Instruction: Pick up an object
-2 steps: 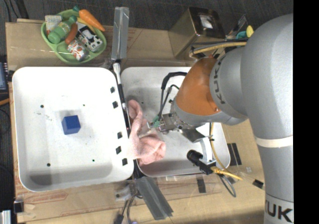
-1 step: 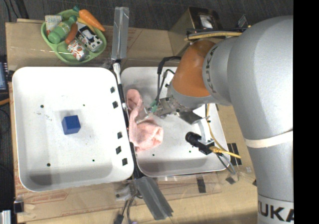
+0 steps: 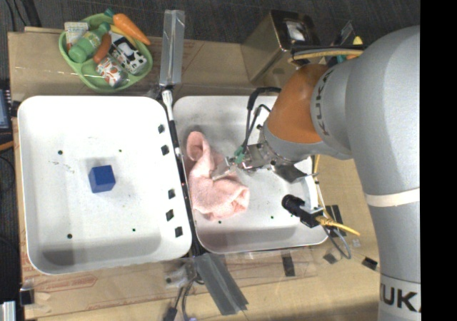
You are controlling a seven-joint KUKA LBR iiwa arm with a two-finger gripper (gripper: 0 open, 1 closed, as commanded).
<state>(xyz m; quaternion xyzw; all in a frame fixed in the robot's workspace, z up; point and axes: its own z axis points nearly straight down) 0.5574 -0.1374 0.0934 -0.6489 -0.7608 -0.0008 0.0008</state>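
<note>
Seemingly, gripper (image 3: 234, 162) touches the pink cloth (image 3: 212, 184); finger state I cannot tell.

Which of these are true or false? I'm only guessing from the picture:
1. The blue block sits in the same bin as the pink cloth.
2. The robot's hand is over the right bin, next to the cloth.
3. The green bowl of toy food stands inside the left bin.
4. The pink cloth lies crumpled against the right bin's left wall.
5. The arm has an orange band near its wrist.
1. False. The blue block is in the left bin; the pink cloth is in the right bin.
2. True. The hand is at the cloth's right edge.
3. False. The green bowl stands on the bench beyond the left bin.
4. True.
5. True. The orange band shows above the hand.
</note>
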